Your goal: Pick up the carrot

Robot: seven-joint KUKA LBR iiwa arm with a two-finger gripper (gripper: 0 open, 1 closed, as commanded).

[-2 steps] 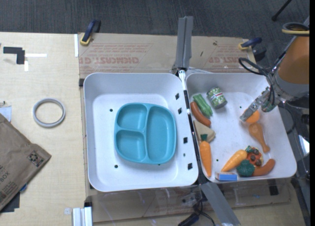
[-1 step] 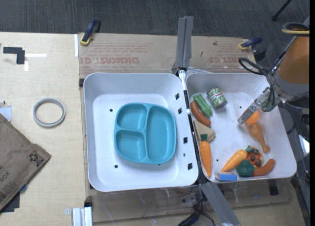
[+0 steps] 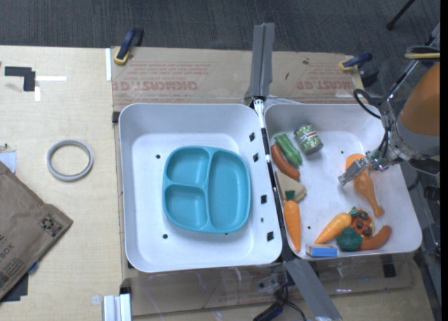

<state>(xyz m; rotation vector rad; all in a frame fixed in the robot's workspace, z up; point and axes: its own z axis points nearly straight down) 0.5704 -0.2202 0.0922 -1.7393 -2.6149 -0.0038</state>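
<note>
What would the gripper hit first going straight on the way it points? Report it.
The gripper points toward the view's left and slightly down. It would probably meet the right bin's bare floor first. If it clears that, next comes the tan wedge beside the carrot. Its height is unclear.

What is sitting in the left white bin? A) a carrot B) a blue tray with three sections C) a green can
B: the blue tray lies in the left bin, while the carrot and green can lie in the right one.
</note>
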